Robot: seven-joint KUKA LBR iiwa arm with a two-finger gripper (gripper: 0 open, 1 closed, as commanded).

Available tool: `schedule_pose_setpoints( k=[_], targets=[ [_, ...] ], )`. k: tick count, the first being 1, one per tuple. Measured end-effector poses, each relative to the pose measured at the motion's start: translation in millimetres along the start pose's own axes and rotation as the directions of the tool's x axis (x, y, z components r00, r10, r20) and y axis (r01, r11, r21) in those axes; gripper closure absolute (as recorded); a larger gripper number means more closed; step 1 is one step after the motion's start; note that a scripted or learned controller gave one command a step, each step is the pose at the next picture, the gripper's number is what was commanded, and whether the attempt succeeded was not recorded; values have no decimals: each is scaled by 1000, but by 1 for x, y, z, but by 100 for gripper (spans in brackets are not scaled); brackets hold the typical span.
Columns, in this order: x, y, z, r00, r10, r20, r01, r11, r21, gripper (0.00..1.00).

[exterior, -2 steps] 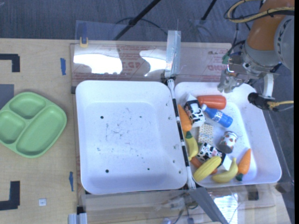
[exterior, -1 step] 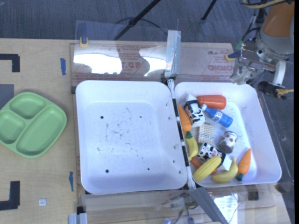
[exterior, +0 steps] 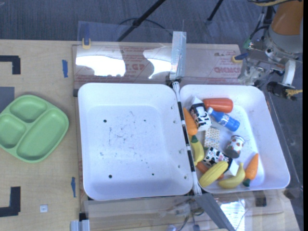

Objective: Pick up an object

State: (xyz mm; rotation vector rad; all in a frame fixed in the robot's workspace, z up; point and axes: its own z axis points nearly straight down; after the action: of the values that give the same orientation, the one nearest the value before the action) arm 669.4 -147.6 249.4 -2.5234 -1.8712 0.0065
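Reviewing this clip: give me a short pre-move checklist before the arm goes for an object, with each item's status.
1. Objects available in the right white bin: ok, a pile of toys lies there.
2. Exposed target: ok, the orange-red cylinder lies at the pile's upper edge.
3. Blue bottle with white cap free of neighbours: not ok, it lies close against others.
4. End effector above the bin: not ok, it sits beyond the bin's far right corner.
5. Finger opening: cannot tell.

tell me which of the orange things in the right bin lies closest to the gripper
The orange sausage-shaped toy at the bin's far end, nearest the gripper. The carrot lies at the near end.
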Motion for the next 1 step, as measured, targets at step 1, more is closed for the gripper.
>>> schedule_pose_setpoints(
  k=[1],
  targets=[
    [36,-16,-81,988,154,-2,-154,988,-1,100]
  ],
)
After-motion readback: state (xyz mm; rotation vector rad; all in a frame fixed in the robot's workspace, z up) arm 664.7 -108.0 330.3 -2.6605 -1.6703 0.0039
